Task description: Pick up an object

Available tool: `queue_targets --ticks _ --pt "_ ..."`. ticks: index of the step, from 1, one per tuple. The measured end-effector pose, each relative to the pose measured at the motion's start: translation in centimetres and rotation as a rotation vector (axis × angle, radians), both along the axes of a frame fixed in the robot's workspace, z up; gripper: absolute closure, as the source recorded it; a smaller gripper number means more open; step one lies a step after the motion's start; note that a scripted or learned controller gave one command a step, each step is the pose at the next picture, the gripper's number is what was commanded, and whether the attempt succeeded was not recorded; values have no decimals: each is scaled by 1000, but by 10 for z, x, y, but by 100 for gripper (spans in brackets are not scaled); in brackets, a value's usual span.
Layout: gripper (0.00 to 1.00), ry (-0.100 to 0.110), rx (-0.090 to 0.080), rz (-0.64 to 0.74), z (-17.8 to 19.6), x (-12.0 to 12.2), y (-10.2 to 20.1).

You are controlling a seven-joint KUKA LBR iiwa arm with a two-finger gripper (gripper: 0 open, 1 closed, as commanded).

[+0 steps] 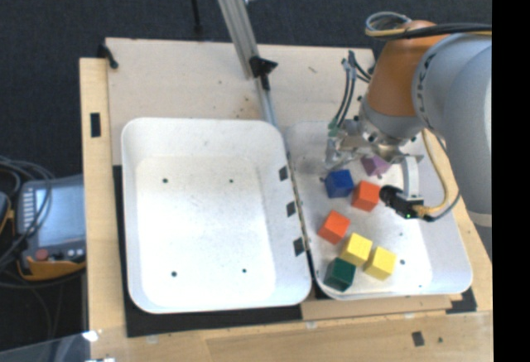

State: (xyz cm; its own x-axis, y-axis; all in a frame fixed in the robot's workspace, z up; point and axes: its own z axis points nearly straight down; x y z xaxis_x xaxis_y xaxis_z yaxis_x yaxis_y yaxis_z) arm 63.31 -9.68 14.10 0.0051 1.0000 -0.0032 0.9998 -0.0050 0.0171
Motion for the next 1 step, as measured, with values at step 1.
queue_targets --ticks 1 --pt "100 11 3 7 53 -5 6"
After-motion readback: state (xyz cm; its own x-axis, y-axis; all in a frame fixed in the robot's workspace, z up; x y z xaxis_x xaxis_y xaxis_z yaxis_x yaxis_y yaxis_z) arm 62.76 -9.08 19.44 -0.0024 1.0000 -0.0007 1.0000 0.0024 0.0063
